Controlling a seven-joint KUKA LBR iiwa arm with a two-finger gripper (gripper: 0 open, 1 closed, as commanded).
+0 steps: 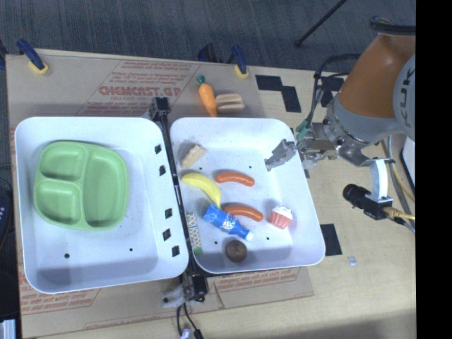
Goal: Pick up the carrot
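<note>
The carrot point(207, 97), orange with a green top, lies on the brown bench just behind the right bin's back rim, outside both bins. Right beside it sits a small toy burger point(229, 104). My gripper point(281, 155) hangs over the right bin's point(305, 221) right side, well to the right of and nearer than the carrot. I see nothing between its fingers; whether they stand open or shut is unclear.
In the right bin lie a bread wedge point(192, 154), a banana point(202, 186), two sausages point(234, 179) point(243, 212), a blue bottle point(226, 222), a cupcake point(281, 217) and a brown ball point(236, 250). The left bin point(28, 260) holds a green divided plate point(80, 184). Blue clamps point(240, 62) sit at the bench's back edge.
</note>
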